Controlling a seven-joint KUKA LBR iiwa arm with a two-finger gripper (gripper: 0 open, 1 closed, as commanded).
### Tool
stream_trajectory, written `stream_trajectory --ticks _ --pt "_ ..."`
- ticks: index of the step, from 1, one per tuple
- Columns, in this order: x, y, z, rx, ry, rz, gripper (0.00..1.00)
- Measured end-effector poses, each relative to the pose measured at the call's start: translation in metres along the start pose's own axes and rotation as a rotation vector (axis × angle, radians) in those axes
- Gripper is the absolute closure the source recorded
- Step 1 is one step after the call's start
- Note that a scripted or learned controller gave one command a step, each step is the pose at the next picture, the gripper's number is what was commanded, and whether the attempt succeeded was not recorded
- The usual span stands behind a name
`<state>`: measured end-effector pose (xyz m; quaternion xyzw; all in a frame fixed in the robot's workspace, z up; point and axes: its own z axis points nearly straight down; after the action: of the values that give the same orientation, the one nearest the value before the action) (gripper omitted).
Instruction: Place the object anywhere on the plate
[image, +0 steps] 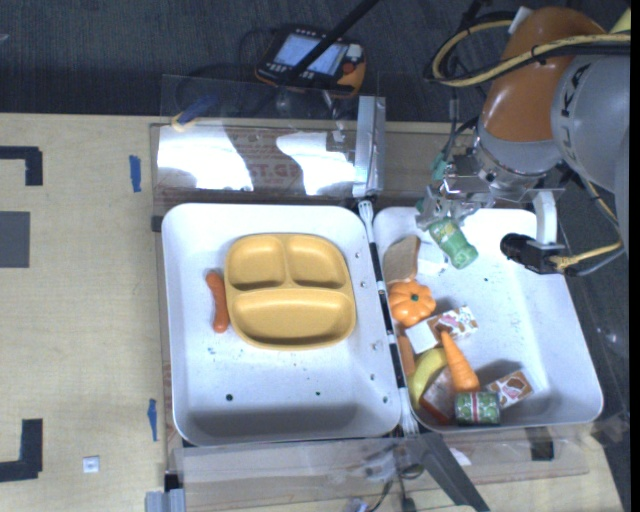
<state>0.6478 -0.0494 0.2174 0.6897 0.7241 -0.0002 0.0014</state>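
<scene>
My gripper (447, 222) clamped the green bottle (453, 243) at upper right; the plate (290, 290) lay left and lower.

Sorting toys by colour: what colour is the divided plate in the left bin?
Yellow, plain with no pattern; the plate shows clearly in the camera view.
</scene>
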Motion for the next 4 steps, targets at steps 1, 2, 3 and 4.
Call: stream_trajectory --ticks 1,2,3,4 --pt "0.051 -0.010 0.030 0.005 0.003 0.115 1.00" --pt "0.135 0.008 0.033 0.000 0.002 0.259 1.00" --pt "0.133 -0.074 0.033 0.009 0.002 0.496 1.00" --pt "0.169 -0.021 -0.007 0.001 0.001 0.394 1.00"
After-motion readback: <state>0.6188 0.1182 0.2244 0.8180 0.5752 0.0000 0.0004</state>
